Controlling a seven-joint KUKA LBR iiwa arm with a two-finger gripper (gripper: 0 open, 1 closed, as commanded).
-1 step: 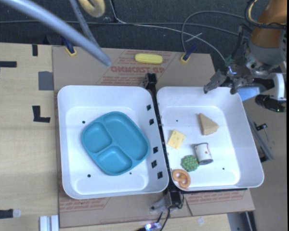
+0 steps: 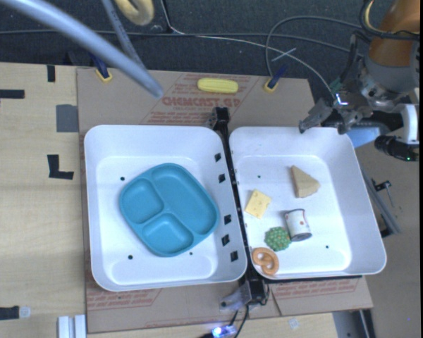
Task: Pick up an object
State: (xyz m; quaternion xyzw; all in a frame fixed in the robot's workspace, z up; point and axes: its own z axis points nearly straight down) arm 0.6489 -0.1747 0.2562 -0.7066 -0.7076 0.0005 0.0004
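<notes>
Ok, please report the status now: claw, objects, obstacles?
Claw above the right white bin's far rim, holding nothing. Tan wedge-shaped block, yellow cheese square and small metal can lie untouched. Nothing in the way.

1. Pale wooden bench top (image 2: 28,189), marked with black tape pieces, lay across the left side.
2. Brown cardboard sheet with red printed lettering (image 2: 190,101) covered the bench's middle.
3. Dark carpeted floor strip (image 2: 218,20) ran along the top, crossed by thin grey cables (image 2: 282,30).
4. Lighting was even and diffuse.
</notes>
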